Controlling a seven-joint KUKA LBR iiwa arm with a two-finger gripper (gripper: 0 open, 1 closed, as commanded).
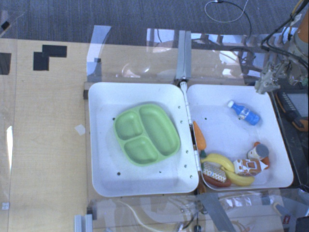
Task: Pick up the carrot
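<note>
my gripper (267, 81): hanging over far right corner of right bin, fingers too small and blurred, can't tell how they stand
carrot (199, 135): right bin (219, 110), against its left wall, tip pointing far
banana (231, 170): near side, just past carrot
bottle (244, 113): blue, far right of bin
plate (146, 134): green, centre of left bin (104, 129)
</note>
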